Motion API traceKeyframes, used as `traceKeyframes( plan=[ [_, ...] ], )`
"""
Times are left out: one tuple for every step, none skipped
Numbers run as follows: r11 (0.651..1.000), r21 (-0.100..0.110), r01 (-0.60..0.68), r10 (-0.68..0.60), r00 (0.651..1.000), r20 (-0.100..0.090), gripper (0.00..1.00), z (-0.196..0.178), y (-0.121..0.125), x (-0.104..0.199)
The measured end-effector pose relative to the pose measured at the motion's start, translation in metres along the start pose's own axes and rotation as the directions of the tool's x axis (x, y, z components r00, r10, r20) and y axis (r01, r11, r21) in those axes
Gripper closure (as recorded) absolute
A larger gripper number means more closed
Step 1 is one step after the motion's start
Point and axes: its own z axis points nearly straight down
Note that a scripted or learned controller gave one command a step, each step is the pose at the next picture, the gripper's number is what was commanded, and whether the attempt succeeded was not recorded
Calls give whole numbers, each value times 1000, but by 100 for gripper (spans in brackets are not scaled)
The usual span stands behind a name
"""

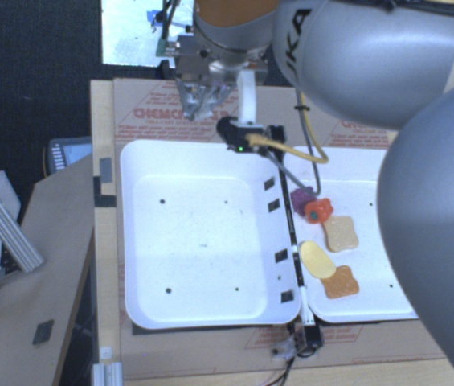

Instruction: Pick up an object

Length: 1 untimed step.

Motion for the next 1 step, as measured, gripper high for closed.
traceKeyframes(
  plan=[
    [1000,-11,5,-5,1000,-4,100,16,-65,-3]
  ],
)
